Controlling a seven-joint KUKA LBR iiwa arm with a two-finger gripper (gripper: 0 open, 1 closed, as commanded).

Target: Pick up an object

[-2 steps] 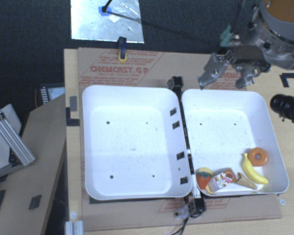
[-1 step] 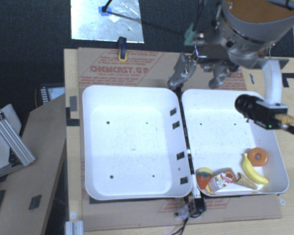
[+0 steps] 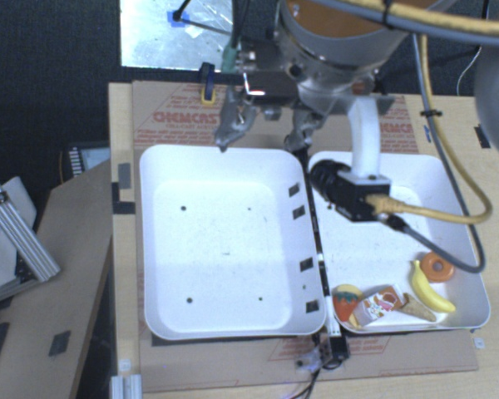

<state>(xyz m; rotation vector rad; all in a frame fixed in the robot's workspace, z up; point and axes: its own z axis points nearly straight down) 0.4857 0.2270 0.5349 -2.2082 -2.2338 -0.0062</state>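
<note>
My gripper hangs over the far rim of the left bin, its two fingers spread wide apart with nothing between them. The objects lie in the near corner of the right bin: a yellow banana, a small orange round fruit, a red-orange fruit, a red and white packet and a tan cone-shaped piece. All of them lie well to the right of the gripper and nearer the camera.
A black device on a white bracket hangs over the right bin's far left part, trailing a yellow cable. Black clips line the divide between the bins. Cardboard lies under both bins.
</note>
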